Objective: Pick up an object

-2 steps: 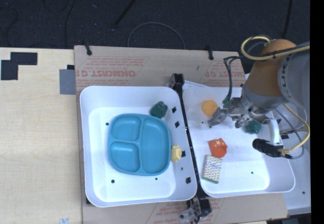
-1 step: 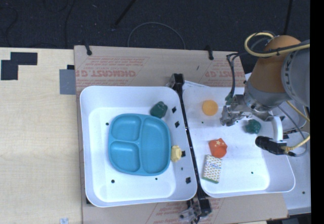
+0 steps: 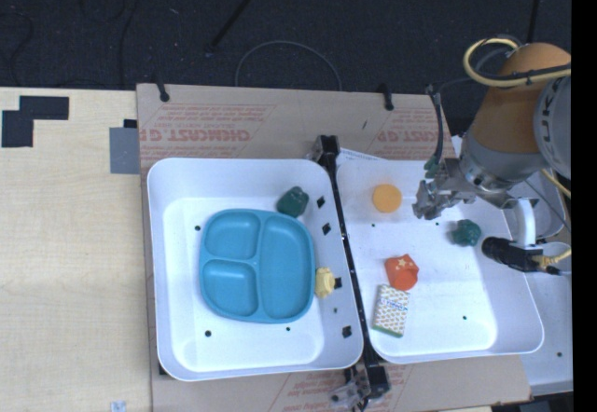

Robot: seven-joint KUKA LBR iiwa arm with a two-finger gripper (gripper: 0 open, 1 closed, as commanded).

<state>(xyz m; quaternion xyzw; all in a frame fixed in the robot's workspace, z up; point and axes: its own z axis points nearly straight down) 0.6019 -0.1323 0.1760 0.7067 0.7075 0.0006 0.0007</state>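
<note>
My gripper (image 3: 429, 203) hangs over the upper middle of the right bin (image 3: 471, 322), reaching in from the right. An orange ball (image 3: 386, 199) lies just to its left, apart from it. A small teal lump (image 3: 465, 233) sits just below and to the right of the gripper. Lower in the same bin lie a red object (image 3: 402, 271) and a white patterned packet (image 3: 392, 309). I see nothing held in the gripper.
The left bin (image 3: 155, 261) holds a blue divided plate (image 3: 256, 266), a dark green object (image 3: 293, 202) at its top right and a small yellow object (image 3: 324, 282) by the divider. Brown cardboard lies under both bins.
</note>
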